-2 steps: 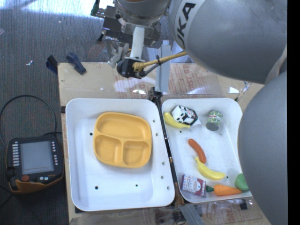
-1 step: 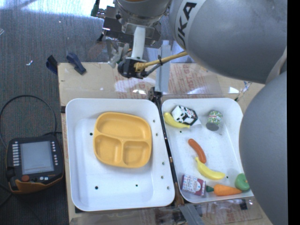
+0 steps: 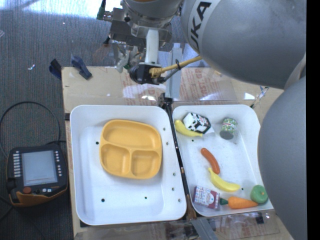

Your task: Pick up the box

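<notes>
A small red box [image 3: 206, 196] lies near the front edge of the right bin [image 3: 250, 149]. A black-and-white cow-patterned carton [image 3: 196, 123] rests at the back left of that bin, leaning on a banana [image 3: 182, 129]. My gripper [image 3: 122, 62] hangs high above the bench, behind the back edge of the left bin [image 3: 85, 184], far from both boxes. Nothing shows beneath it.
A yellow divided plate [image 3: 131, 148] lies in the left bin. The right bin also holds a small can [image 3: 229, 128], a sausage [image 3: 210, 160], a second banana [image 3: 223, 182], a carrot [image 3: 240, 202] and a green apple [image 3: 259, 193]. A teach pendant [image 3: 36, 174] sits on the floor at left.
</notes>
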